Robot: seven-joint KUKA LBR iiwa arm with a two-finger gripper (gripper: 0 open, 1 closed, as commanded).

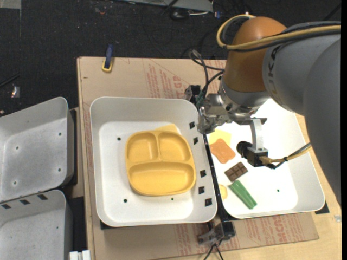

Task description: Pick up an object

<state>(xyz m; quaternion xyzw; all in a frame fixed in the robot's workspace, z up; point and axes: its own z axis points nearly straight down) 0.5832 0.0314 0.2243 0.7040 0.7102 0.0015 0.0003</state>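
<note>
In the right bin (303,199) lie a few small things that could be picked up: an orange flat piece (223,150), a brown chocolate-looking square (236,171), a green stick (242,194) and a bit of something yellow (223,191) by the bin's left wall. The orange piece is nearest to the arm's end. The brown square lies just below it and the green stick lower again, closer to the front edge. The green stick is long and thin, and it slants from upper left to lower right. The gripper (212,118) sits up near the top left corner of that bin, close to the wall between the two bins, and the small things all lie below it, toward the front of the bench. I cannot tell what state the gripper is in, because the big grey arm (303,69) and its orange band (252,53) hide it. I see nothing held in it. I think it must come down and forward a little to reach the orange piece. In the left bin (108,199) rests a yellow tray (160,164) with three sections.
</note>
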